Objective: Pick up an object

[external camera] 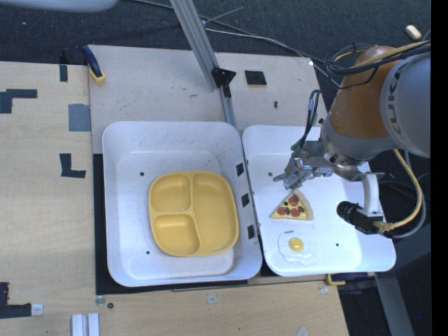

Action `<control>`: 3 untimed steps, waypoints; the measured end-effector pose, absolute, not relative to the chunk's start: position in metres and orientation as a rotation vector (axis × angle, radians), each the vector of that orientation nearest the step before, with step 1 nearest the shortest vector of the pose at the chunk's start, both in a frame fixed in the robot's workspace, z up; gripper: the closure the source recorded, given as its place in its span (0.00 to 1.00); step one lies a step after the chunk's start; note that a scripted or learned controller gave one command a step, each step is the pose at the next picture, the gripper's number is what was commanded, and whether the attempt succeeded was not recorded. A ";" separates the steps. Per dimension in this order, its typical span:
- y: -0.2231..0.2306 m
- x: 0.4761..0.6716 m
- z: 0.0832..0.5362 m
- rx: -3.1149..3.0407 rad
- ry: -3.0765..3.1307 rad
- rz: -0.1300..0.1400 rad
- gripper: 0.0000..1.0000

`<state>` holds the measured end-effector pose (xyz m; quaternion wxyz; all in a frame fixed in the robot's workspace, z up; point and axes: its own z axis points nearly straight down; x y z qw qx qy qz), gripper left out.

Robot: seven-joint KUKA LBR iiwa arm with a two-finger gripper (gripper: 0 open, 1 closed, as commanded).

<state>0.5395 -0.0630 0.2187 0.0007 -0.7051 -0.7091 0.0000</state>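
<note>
My gripper (292, 178) hovers just above the pizza slice (292, 207); finger spread, I cannot tell.

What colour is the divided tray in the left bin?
Yellow: the three-compartment plastic tray shows best in the overhead camera view.

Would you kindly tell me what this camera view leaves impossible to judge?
- Gripper fingers: too small and dark in the camera view to tell their spread.
- Height of the gripper above the pizza slice toy: the slanted overhead angle hides it.
- Right bin, far right portion: covered by the arm's wrist.
</note>
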 end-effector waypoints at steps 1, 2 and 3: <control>-0.004 0.547 0.210 -2.212 -2.227 0.002 1.00; 0.043 0.551 0.220 -2.213 -2.227 0.001 1.00; 0.095 0.558 0.231 -2.213 -2.228 0.000 1.00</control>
